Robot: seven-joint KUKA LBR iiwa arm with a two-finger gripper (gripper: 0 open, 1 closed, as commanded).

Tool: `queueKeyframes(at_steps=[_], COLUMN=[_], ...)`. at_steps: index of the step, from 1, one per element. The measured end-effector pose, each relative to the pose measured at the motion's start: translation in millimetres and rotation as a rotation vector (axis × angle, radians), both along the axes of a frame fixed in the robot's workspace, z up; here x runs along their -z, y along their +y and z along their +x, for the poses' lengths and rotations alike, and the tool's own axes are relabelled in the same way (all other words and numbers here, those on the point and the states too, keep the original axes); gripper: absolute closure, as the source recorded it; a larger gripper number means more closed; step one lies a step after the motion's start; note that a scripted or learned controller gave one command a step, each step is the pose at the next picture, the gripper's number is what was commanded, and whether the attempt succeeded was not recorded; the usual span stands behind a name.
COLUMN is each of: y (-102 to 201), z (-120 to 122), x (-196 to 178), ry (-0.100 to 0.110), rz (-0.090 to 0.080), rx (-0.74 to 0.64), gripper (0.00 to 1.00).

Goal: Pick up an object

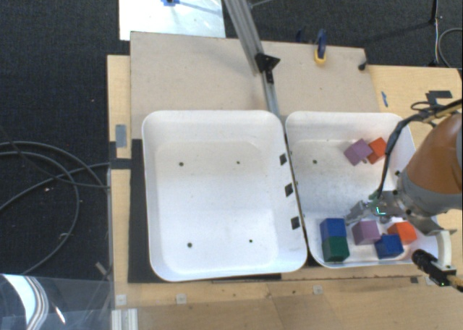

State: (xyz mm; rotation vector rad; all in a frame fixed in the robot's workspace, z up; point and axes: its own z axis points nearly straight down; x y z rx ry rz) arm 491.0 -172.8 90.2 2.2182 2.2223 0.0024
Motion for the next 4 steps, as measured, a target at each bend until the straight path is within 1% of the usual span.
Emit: queueKeyframes(at_steps=[2, 3, 4], y=[0, 34, -20], z=[0, 28, 64], x=[0, 0, -72], ry=[0.000, -0.002, -0.009], rz=[0.000, 0.000, -0.007], rx=[0.000, -0.007, -0.001], gripper=[0.00, 0.00, 0.00])
